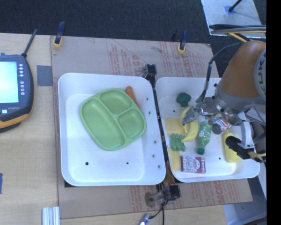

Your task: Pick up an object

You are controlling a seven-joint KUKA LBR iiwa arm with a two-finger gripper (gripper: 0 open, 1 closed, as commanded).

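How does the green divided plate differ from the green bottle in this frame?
The green divided plate lies in the left bin; the green bottle lies in the right bin. The plate is pale green, wide and flat, with three compartments; the bottle is darker green, narrow and far smaller. The plate has just an orange item at its edge; the bottle sits crowded beside a banana, close under the gripper. Both are green.

Wooden bench, cardboard sheet, dark floor.

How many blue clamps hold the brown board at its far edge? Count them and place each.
2. One blue clamp sits at the board's far left corner; the other is toward the far right, above the right bin. The arm may hide more.
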